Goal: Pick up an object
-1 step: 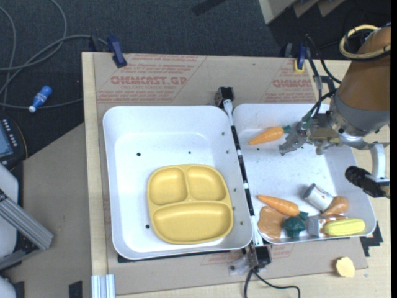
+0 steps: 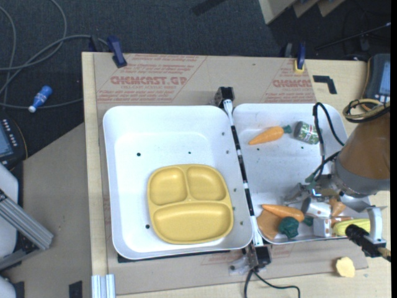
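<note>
The right bin point(image 2: 279, 166) holds several small toys. An orange carrot point(image 2: 268, 135) lies near its back wall, with a small grey-green jar point(image 2: 306, 132) just to the right. At the front lie a second carrot point(image 2: 282, 211), a dark green toy point(image 2: 288, 227) and a yellow piece point(image 2: 350, 226). My gripper point(image 2: 312, 198) reaches in from the right and hangs low over the front right part of this bin, just right of the second carrot. The wrist hides what lies under it.
The left bin point(image 2: 124, 166) holds a yellow divided plate point(image 2: 188, 202). A black clip point(image 2: 224, 95) sits at the back between the bins. A yellow lump point(image 2: 345, 266) lies on the bench outside the right bin's front corner. A black cable point(image 2: 321, 129) loops over the right bin.
</note>
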Tool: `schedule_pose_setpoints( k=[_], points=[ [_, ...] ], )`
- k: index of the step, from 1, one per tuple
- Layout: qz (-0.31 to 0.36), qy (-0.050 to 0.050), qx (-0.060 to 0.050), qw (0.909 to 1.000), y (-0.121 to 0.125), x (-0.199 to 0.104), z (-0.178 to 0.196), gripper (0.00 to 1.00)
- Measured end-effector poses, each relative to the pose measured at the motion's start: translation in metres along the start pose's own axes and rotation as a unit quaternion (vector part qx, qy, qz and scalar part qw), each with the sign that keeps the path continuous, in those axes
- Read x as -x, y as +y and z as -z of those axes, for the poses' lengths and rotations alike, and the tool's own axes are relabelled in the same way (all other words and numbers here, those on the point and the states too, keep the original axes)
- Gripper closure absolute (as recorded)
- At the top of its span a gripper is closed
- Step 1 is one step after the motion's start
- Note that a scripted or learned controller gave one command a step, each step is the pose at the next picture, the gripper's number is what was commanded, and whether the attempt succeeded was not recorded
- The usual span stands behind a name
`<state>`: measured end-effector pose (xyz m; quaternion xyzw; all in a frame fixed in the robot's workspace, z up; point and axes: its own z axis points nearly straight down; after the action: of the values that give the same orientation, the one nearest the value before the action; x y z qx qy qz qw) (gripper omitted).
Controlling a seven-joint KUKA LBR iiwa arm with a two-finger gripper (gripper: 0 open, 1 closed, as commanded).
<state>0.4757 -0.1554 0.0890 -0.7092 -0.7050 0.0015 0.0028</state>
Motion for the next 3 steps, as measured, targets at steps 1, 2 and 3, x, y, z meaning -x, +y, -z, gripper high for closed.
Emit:
schedule_pose_setpoints(
  k=[1,2,3],
  points=[
    [0.005,-0.002,0.007,1.0,0.091,-0.019,-0.004,0.0],
    [0.003,-0.004,0.008,1.0,0.163,0.034,-0.002,0.0],
    [0.007,-0.006,-0.018,0.9998,0.182,-0.011,-0.006,0.0]
  ],
)
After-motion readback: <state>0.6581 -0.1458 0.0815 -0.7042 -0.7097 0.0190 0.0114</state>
